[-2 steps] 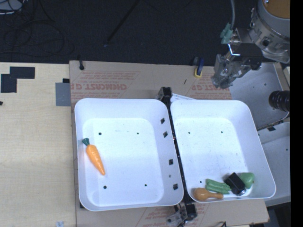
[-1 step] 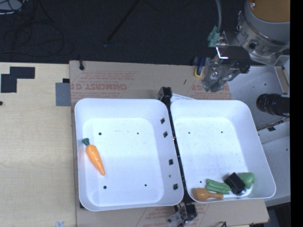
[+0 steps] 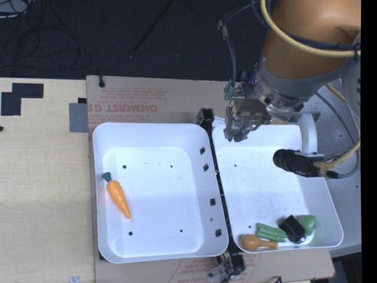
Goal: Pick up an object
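The end effector (image 3: 237, 133) hung over the far left corner of the right bin (image 3: 259, 175), near the divider between the bins; whether it stood wide or narrow could not be told, and nothing was seen in it. No object lay beneath it. To do the pick well, the arm would likely need to travel to the near edge of that bin, settle squarely over one item, and descend clear of its neighbours. There a green vegetable (image 3: 271, 232), a black block (image 3: 292, 228), a lighter green piece (image 3: 307, 222) and an orange gourd-shaped toy (image 3: 257, 242) were crowded together, some touching. The left bin (image 3: 153, 140) held a lone carrot (image 3: 118, 197) near its left wall, an easier target in my judgement.
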{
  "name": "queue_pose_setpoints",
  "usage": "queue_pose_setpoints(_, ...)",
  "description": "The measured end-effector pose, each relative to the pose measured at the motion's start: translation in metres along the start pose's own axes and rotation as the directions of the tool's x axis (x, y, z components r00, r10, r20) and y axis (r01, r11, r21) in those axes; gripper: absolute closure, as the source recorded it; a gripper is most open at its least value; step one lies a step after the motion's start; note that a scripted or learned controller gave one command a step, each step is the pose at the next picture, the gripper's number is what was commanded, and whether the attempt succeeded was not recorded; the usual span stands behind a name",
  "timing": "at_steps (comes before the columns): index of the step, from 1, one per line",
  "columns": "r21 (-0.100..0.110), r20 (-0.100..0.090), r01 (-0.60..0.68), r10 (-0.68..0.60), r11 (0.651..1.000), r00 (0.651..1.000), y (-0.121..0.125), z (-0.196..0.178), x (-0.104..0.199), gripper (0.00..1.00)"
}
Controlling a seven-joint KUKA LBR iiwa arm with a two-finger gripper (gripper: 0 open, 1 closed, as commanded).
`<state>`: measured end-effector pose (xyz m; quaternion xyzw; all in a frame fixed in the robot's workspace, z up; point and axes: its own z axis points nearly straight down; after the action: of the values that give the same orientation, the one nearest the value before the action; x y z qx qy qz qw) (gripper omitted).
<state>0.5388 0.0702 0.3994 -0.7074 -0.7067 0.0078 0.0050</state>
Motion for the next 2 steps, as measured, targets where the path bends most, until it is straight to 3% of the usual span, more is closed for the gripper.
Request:
queue_pose_setpoints(1,-0.031,-0.006,0.005,-0.005,1.000,1.000,0.012,-0.147,0.021,1.00)
queue_pose_setpoints(2,-0.005,-0.001,0.001,-0.001,1.000,1.000,0.050,-0.027,0.022,1.00)
